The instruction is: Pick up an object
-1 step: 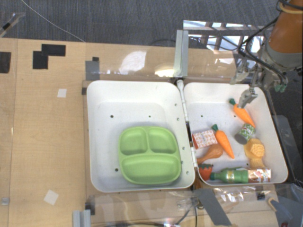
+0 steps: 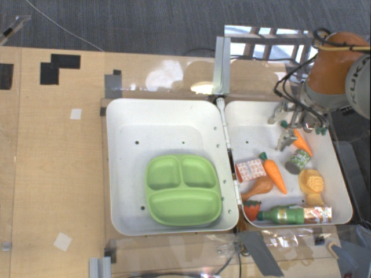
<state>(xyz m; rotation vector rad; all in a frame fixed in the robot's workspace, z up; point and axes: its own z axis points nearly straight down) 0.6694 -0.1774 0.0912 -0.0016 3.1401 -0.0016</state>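
Grey arm (image 2: pixel 358 83) enters from right, far side. Orange band (image 2: pixel 335 62) above wrist, dark cables looped beside it. Wrist points down and left. Tool (image 2: pixel 288 133) hangs low, metal fingers (image 2: pixel 284 141) spread apart, nothing between them.

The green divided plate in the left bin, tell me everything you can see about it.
The green divided plate is light green, with rounded corners, and looks like smooth moulded plastic. It has three compartments: two smaller ones along the far side and one long one along the near side. Nothing lies in them. It rests flat on the floor of the left bin, toward the near right corner, turned slightly askew to the walls. The tool hangs over the other bin.
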